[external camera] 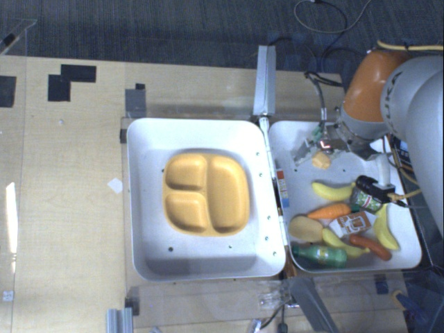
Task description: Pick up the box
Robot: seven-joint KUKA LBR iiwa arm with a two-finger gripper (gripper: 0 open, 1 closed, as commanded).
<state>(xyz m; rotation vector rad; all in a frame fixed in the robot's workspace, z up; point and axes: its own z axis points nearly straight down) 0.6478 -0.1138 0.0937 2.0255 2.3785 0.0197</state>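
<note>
The small brown-and-white printed box [354, 223] lies near the front of the right white bin [295, 134], between an orange carrot [329, 211] and a yellow banana [385, 229]; its print is too small to read. Well behind it, the two-finger gripper [318, 144] hovers beside a pale yellow chunk [320, 160]; whether its fingers are apart cannot be made out.

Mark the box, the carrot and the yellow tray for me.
box [355, 223]: camera view, middle of its printed top face.
carrot [331, 212]: camera view, middle of its orange body.
yellow tray [229, 193]: camera view, floor of its long compartment.
</note>
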